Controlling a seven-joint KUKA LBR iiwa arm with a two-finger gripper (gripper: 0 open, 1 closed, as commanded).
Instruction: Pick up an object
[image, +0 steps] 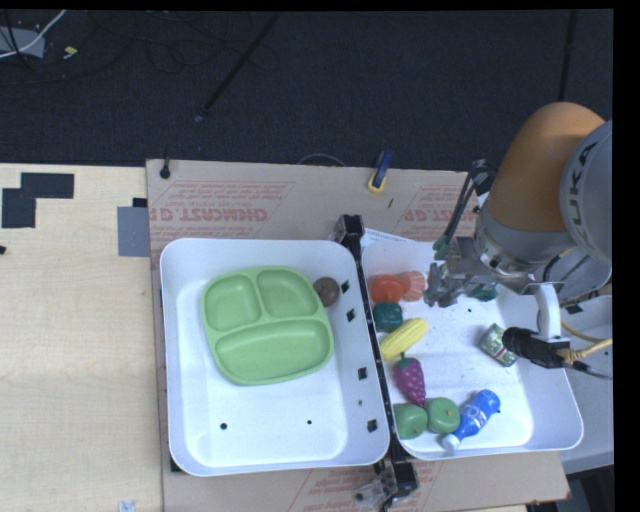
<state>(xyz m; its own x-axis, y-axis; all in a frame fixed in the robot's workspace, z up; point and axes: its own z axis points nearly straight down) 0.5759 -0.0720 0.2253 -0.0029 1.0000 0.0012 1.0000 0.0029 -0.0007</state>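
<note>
My gripper (441, 287) hangs low over the back of the right bin (545, 425), just right of an orange-red toy food (393, 288). A teal item (486, 293) peeks out from behind its right side. In front of it lie a dark green piece (387, 315), a yellow corn cob (403, 338) and purple grapes (410, 379). Two green round fruits (427, 416) and a blue bottle (476, 414) rest along the bin's near edge. A small green can (496, 343) lies to the right.
The left bin (190, 400) holds a green divided plate (268, 325) and a brown ball (326, 290) by the wall between the bins. The arm's orange band (545, 165) and cables (560, 350) hang over the right bin's right side.
</note>
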